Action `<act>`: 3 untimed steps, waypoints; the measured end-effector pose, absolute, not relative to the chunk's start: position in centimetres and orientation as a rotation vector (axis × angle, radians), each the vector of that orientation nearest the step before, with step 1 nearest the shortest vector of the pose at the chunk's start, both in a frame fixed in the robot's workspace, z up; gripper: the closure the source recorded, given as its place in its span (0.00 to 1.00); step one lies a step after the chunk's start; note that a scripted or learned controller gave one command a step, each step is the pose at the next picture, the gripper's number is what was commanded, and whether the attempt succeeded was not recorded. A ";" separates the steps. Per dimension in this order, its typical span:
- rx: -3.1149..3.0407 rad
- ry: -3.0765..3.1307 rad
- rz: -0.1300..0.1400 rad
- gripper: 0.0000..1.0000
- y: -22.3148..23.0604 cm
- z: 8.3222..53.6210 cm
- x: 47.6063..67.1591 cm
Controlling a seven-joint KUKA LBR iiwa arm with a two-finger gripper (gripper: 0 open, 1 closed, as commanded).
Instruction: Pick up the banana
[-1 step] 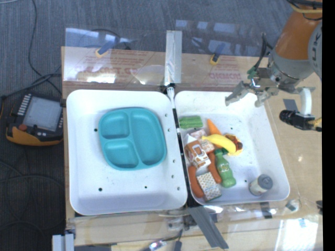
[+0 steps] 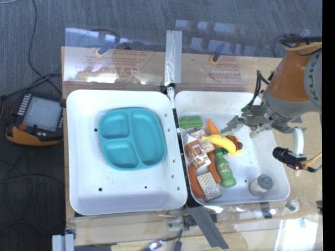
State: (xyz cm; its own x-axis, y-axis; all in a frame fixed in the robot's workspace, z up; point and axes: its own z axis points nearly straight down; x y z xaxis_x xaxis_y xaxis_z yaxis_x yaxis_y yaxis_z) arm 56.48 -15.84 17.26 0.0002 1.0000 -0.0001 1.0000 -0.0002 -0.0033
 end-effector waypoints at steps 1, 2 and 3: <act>-2.220 -2.220 0.003 0.00 -15.8 17.3 56.5; -2.366 -2.063 0.003 0.00 -12.6 18.7 58.4; -2.363 -2.064 0.004 1.00 -12.5 19.5 58.4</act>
State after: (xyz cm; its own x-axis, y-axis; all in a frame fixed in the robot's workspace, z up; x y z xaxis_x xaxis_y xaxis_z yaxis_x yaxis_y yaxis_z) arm 58.39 -12.50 19.54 0.1346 0.9909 0.0009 0.9909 -0.1346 -0.0053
